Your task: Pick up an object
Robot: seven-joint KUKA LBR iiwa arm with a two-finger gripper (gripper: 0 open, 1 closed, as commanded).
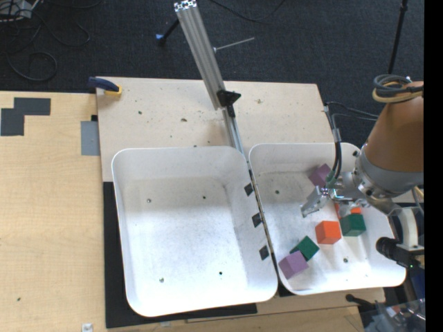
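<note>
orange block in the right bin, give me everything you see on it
The orange block is a small cube, matte and solid-coloured, probably wood or foam. It sits flat on the floor of the right bin, roughly mid-bin, turned slightly against the bin's sides, top and two side faces showing. A green block lies close on its right; whether they touch is unclear. The gripper hangs just above and to its left, not on it. Another green block and a purple one lie lower left, apart.

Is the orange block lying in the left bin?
No, the orange block lies in the right bin, near the gripper and a green block, not in the left bin.
</note>
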